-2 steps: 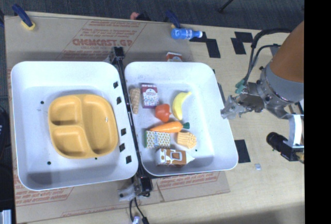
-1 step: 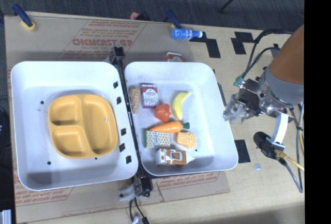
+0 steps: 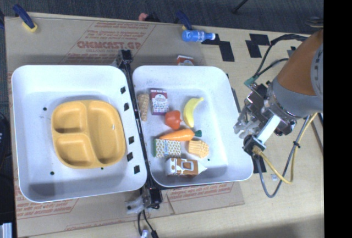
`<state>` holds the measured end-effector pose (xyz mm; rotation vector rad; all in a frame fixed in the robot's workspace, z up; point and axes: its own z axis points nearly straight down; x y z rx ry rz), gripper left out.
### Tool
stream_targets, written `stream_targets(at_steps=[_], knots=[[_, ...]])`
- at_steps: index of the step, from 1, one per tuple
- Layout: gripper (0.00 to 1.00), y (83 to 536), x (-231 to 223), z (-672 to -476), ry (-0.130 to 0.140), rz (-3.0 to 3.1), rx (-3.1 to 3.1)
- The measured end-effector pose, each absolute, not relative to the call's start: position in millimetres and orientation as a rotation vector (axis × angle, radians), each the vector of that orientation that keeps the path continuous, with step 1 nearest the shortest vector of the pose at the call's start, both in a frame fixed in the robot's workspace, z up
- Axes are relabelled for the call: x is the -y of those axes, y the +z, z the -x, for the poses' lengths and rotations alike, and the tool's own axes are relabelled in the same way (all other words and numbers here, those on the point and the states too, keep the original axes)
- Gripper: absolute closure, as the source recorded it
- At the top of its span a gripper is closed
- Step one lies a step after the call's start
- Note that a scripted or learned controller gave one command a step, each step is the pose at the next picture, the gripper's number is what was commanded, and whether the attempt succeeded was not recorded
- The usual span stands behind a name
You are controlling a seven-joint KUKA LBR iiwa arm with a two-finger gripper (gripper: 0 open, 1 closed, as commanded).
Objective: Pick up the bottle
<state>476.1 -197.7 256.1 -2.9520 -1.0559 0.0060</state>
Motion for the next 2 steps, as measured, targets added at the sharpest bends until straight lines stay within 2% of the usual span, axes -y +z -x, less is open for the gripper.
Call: stream_targets(at_steps=[2], knots=[[1.0, 235.3, 210.3, -475.3, 0.012, 3.063, 0.647]])
